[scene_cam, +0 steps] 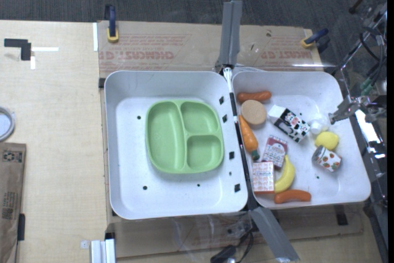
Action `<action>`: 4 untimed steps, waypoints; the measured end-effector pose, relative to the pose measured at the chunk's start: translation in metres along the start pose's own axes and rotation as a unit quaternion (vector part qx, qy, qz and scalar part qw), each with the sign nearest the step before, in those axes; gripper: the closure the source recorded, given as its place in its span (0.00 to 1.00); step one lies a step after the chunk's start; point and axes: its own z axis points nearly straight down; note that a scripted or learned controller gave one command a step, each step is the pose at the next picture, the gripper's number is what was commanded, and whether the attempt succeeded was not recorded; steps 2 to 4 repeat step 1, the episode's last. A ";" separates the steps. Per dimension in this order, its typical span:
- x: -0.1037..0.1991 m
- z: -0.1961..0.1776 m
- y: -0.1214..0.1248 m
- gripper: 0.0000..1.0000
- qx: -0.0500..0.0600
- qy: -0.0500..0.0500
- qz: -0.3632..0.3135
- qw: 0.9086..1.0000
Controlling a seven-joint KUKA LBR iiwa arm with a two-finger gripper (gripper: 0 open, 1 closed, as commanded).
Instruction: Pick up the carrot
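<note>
Carrot (248,134) lies in right bin (320,82), hard against divider wall, just below round bun (253,113).
Snack box (274,151) and banana (285,174) just right of carrot.
Pincer (342,113) near bin's far right rim, well apart from carrot; opening unclear, cannot tell, nothing visibly held.
Risks: wall blocks one finger; bun nudged; similar orange sausages (254,96) mistaken for carrot.
</note>
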 end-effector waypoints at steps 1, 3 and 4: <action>0.043 0.110 -0.044 0.00 0.000 0.001 -0.135 0.991; 0.043 0.110 -0.044 0.00 0.000 0.001 -0.135 0.991; 0.043 0.110 -0.044 0.00 0.000 0.001 -0.135 0.991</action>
